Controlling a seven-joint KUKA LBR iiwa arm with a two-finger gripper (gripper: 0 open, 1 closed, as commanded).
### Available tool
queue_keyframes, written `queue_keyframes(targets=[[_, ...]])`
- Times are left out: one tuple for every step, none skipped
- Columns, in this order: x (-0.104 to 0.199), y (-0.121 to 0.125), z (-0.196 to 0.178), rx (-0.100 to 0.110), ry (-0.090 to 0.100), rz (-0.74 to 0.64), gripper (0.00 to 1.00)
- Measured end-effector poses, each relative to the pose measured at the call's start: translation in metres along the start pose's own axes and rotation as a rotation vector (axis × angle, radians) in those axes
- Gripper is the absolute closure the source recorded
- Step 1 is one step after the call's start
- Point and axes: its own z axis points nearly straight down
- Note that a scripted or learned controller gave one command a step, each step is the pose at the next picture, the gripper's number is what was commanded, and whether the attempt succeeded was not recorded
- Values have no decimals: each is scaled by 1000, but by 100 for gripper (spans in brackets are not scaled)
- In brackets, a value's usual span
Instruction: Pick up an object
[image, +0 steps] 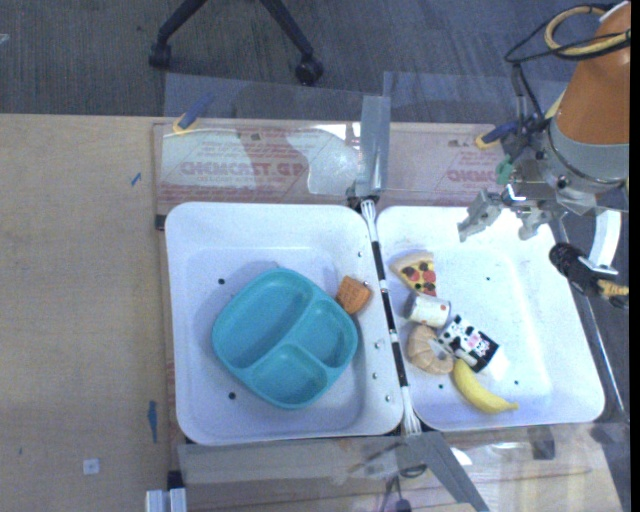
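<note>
We see the gripper hovering over the right bin, at about 1 o'clock from that bin's middle, its fingers spread with nothing between them. All the loose items sit along the right bin's left side, well apart from the gripper, around 7 o'clock from it: a pizza slice toy, below it a small white cylinder, then a tan cookie-like piece touching a black-and-white cow toy, and a banana at the bottom. In the left bin we have a teal divided plate, with an orange cracker-like piece just beside its rim at 2 o'clock.
</note>
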Motion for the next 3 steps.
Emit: queue_keyframes(targets=[[4, -66, 120, -2, 0, 4, 0], [-22, -88, 191, -13, 0, 2, 0], [-22, -87, 183, -16, 0, 4, 100]])
